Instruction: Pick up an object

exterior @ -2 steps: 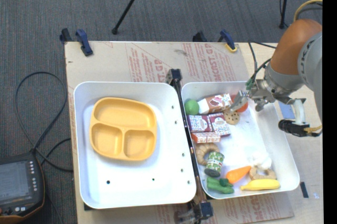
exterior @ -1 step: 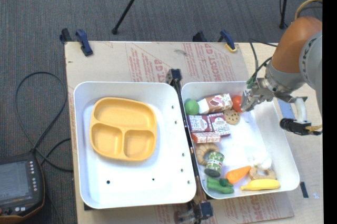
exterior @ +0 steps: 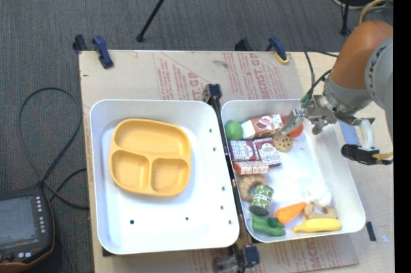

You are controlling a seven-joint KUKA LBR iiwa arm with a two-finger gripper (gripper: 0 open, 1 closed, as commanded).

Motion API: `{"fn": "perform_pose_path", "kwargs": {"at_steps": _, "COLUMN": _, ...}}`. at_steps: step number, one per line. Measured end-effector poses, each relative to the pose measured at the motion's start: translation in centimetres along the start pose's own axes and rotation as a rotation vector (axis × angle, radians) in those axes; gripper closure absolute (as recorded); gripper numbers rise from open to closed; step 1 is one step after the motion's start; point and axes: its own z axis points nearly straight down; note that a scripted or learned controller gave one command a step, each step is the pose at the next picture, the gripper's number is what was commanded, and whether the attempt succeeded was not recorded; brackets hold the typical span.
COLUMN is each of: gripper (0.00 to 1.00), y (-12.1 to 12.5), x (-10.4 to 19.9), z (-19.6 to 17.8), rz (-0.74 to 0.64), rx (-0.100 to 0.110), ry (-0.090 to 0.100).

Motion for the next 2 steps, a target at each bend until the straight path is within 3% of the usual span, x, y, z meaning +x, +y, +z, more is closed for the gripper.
{"fn": "perform_pose_path", "kwargs": {"at_steps": 1, "gripper": 0.00, "y": 0.21, "x": -1.56, "z": 3.24, "rz": 0.011, "rx": -0.011, "ry": 0.008}}
{"fn": "perform_pose_path", "kwargs": {"at_steps": 2, "gripper": 1.00, "y": -0.02, "x": -1.66, "z": 2.58, "rz": 0.007, "rx": 0.003, "ry": 0.007}}
